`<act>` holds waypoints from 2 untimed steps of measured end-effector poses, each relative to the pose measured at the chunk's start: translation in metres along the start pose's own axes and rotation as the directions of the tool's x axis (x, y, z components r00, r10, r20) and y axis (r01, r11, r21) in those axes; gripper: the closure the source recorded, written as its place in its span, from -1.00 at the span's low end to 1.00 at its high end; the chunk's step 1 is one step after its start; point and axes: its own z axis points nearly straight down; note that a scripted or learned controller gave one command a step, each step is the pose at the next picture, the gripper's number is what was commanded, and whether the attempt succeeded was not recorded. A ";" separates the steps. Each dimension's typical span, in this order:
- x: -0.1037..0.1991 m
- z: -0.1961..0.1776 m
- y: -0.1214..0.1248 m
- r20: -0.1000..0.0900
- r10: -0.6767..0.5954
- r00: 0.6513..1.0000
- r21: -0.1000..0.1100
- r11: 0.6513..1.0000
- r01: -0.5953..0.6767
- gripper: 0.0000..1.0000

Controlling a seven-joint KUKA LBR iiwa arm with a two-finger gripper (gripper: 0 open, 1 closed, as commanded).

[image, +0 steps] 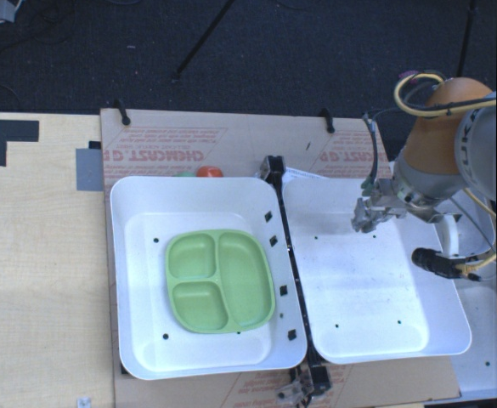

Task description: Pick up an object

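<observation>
Green, three-compartment plate (220,281) is seen lying flat in the left bin (138,228). Farther back, above the right bin (384,330), the gripper (367,219) is poised; nothing is seen grasped, and its opening cannot be told.

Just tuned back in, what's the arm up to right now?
The arm's gripper is over the upper part of the right bin, with nothing visible between its fingers. The one clear object, a green divided plate, lies flat in the left bin, well away from the gripper and untouched. A small orange thing peeks up behind the left bin's far rim. No pick has been made yet.
</observation>
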 end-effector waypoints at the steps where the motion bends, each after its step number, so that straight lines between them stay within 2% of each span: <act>1: -0.008 -0.061 0.004 0.002 0.000 1.000 -0.003 1.000 0.000 1.00; 2: -0.010 -0.074 0.004 0.000 0.000 1.000 0.002 1.000 0.000 1.00</act>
